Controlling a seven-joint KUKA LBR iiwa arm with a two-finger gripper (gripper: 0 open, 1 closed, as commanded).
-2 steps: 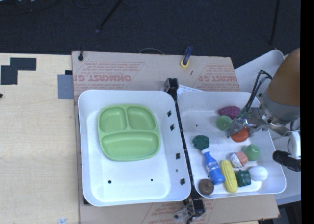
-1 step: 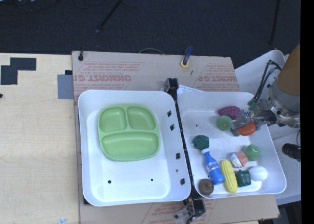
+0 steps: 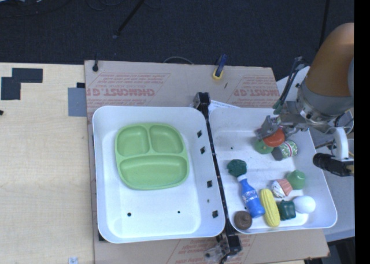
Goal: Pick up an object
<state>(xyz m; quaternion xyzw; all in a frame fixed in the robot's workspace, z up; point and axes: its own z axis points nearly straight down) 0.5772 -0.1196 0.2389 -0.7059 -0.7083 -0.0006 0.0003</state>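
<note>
Over the far part of the right-hand bin [image 3: 324, 222], the grey arm's gripper [image 3: 273, 132] sits low on a red-and-green toy vegetable [image 3: 272, 140], with a small striped grey piece [image 3: 285, 150] just beside it to the right. Whether the claw is apart, together or clamped on the toy cannot be told from this slanted view. The toy looks like light, hard, smooth plastic, likely to slip unless taken across its rounded middle rather than its green end. Nearer the camera lie a dark green piece [image 3: 236, 168], a blue bottle [image 3: 250, 194], a yellow corn cob [image 3: 270, 207], a white egg [image 3: 304, 204] and a brown disc [image 3: 243, 220]. To the left, the other bin [image 3: 110, 222] bears a green divided plate [image 3: 152, 156].
</note>
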